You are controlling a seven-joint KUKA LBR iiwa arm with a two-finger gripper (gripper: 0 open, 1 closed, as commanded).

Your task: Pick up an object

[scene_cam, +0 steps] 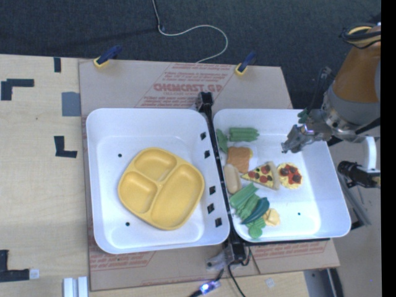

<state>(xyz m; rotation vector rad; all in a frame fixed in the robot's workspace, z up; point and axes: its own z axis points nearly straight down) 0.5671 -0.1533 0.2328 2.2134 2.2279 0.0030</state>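
Note:
My gripper (292, 142) hangs over the right bin (322, 184), near its upper right part, with nothing visible between its fingers. Just below it lie a small round pizza toy (289, 176) and a pizza slice (262, 174). To the left sit a green okra-like piece (243, 133), a bread roll (240, 158) and a hot-dog bun (232, 179). Green bean pods (247, 203) and a yellow chunk (272, 216) lie lower down.
The left bin (105, 166) holds a yellow divided plate (161, 187). Black clips (205, 101) join the bins along the middle wall. Cardboard lies under both bins, with a white cable (185, 30) behind.

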